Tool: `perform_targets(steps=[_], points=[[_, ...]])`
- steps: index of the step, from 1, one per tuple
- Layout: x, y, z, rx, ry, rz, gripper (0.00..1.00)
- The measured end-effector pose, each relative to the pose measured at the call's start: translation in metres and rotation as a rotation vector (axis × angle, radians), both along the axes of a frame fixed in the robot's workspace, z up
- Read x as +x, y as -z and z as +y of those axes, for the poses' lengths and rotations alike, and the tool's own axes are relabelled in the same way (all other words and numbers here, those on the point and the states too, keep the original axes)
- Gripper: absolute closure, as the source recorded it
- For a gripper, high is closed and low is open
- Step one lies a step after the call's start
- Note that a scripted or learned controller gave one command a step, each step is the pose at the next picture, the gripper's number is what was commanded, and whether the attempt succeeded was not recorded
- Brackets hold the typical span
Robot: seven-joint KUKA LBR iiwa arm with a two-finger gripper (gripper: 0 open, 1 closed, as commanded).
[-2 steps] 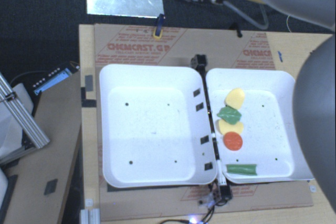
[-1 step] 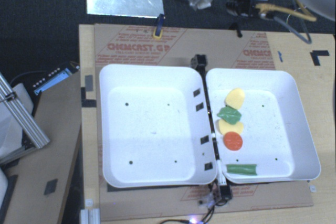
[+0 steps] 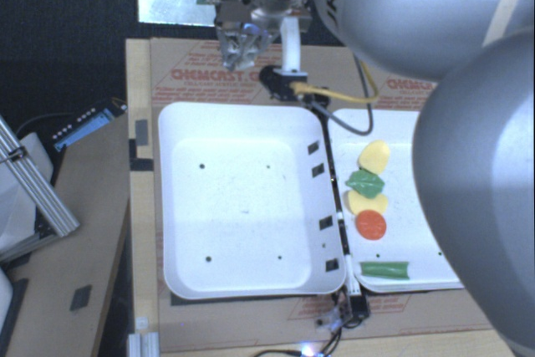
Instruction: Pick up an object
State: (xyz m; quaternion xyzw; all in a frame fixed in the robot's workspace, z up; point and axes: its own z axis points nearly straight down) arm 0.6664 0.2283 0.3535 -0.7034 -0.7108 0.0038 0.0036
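The gripper hangs above the surface beyond the left bin, its fingers' state impossible to tell, while small objects lie in the right bin.

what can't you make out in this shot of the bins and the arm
- Right bin: its right part is hidden by the grey arm.
- Gripper: blurred; finger state unclear, nothing visibly held.
- Yellow pieces, green leaf shape, red round piece, green strip: too small to identify.
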Motion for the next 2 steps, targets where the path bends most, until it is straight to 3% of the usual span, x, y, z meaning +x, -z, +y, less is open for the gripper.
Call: perform_targets(steps=[1, 2], points=[[-0.05, -0.152, 0.0, 0.008, 0.003, -0.026, 1.0], [0.003, -0.184, 0.006, 0.002, 0.007, -0.018, 1.0]])
